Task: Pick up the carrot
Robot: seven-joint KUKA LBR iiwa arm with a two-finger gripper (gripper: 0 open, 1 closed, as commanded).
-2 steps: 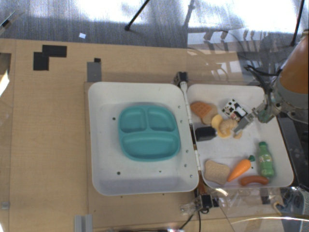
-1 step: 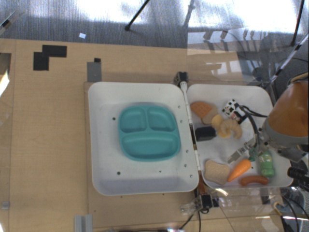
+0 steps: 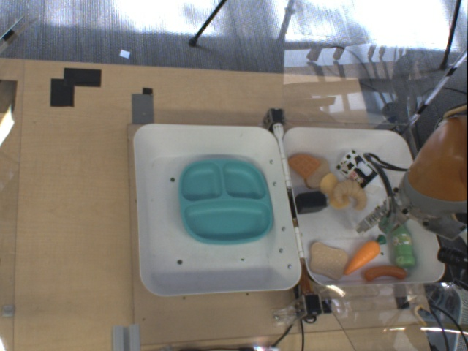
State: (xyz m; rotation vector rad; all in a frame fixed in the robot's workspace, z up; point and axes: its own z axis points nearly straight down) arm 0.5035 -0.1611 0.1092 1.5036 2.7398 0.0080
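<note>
Carrot (image 3: 363, 256) is seen low in the right bin (image 3: 398, 142), unheld, between a bread slice (image 3: 329, 259) and a green bottle (image 3: 401, 245).
Gripper (image 3: 379, 216) is poised just above; finger state cannot be told (a neighbour may be snagged instead).

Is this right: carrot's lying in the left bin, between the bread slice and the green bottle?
No. In the camera view the carrot lies in the right bin, not the left. The rest holds: it sits between the bread slice and the green bottle. The left bin holds the teal divided plate.
</note>
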